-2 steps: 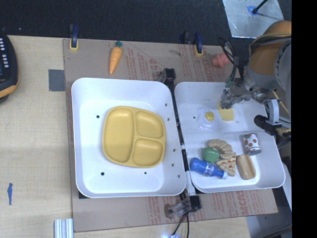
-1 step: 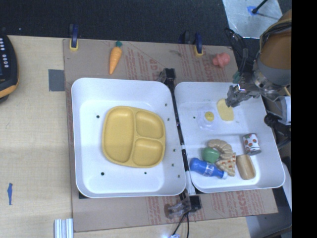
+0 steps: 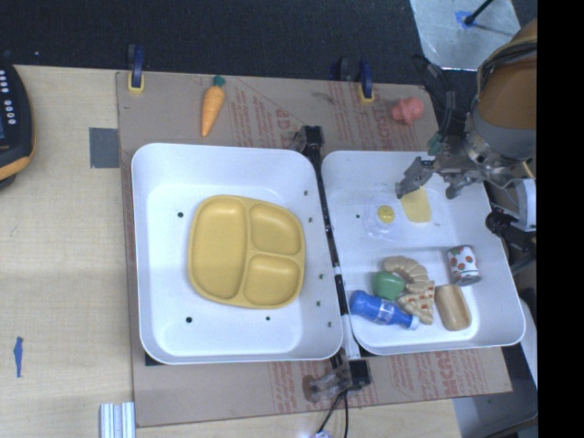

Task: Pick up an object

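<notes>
My gripper (image 3: 429, 182) hangs over the back of the right bin (image 3: 358, 182), its fingers spread open, with nothing between them. Just below it lies a pale yellow slice (image 3: 417, 207), with a small yellow round piece (image 3: 386, 214) to its left. Toward the bin's front lie a blue bottle (image 3: 381, 309), a green piece (image 3: 389, 284), a pretzel-like pastry (image 3: 411, 276), a bread roll (image 3: 453, 307) and a small spotted can (image 3: 463, 265).
The left bin (image 3: 164, 181) holds a yellow divided plate (image 3: 245, 250). Behind the bins, on the brown mat, lie a toy carrot (image 3: 212, 106) and a pink piece (image 3: 409, 109). A dark device (image 3: 13, 117) sits at the far left edge.
</notes>
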`<state>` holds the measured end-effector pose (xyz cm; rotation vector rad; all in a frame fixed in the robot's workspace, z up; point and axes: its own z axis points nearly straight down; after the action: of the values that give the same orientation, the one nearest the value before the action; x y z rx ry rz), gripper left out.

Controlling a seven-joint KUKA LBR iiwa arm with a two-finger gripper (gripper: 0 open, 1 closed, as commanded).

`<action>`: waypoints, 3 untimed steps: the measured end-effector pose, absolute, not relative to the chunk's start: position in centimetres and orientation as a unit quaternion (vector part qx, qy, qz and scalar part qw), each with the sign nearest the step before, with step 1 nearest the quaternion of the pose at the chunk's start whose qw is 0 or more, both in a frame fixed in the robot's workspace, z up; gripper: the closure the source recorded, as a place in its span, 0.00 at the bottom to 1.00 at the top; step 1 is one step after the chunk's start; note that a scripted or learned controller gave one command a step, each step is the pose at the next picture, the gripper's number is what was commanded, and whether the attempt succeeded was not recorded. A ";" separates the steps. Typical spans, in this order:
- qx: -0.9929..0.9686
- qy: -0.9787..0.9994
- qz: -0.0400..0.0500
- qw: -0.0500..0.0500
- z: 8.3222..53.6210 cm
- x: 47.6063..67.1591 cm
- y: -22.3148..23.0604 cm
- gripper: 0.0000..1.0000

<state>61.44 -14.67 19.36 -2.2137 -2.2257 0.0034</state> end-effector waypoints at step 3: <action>-0.705 -0.709 0.000 -0.002 9.3 65.8 -18.9 0.00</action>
<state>65.80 -18.94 9.28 -2.2173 -2.2303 0.0008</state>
